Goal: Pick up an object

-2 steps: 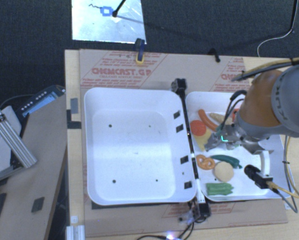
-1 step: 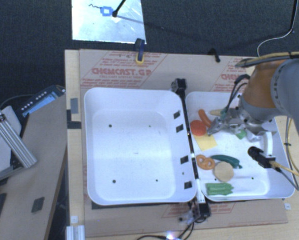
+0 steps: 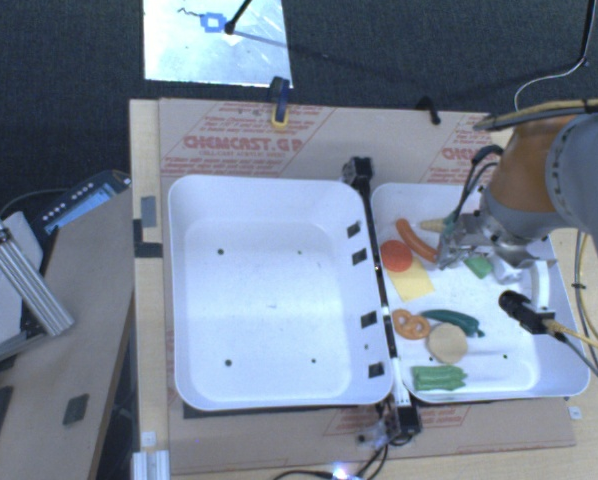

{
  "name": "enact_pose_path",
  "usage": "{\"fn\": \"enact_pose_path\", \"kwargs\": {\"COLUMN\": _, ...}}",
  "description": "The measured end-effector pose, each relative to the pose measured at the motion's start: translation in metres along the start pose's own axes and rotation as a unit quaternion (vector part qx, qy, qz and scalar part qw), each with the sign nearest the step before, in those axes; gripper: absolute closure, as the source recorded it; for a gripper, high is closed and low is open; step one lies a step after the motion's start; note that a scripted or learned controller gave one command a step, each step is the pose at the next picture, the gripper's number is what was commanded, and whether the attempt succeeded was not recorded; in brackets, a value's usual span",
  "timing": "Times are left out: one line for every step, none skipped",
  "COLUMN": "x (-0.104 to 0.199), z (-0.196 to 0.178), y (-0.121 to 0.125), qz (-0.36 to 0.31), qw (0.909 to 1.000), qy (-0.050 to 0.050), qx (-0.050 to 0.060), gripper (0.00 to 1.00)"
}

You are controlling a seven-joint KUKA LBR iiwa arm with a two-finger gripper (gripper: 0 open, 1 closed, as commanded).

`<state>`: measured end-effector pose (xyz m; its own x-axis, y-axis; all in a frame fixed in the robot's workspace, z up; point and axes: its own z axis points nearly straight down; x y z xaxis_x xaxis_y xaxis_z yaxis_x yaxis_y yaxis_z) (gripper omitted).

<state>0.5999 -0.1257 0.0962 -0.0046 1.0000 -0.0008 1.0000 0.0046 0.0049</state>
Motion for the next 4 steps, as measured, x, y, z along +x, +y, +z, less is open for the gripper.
{"fn": "enact_pose_path", "kwargs": {"x": 0.041, "z": 0.012, "y": 0.038, "qz": -0.002, "qw": 1.0, "qy": 0.0, "qx": 0.0, "gripper": 1.0}}
{"fn": "enact_pose_path", "kwargs": {"x": 0.038, "z": 0.011, "y": 0.036, "qz": 0.0, "qw": 1.0, "qy": 0.0, "qx": 0.001, "gripper": 0.0}}
{"fn": "enact_pose_path", "kwargs": {"x": 0.032, "z": 0.012, "y": 0.015, "qz": 0.002, "qw": 1.0, "qy": 0.0, "qx": 0.003, "gripper": 0.0}}
{"fn": "enact_pose_path", "kwargs": {"x": 0.033, "z": 0.0, "y": 0.017, "qz": 0.001, "qw": 1.0, "qy": 0.0, "qx": 0.001, "gripper": 1.0}}
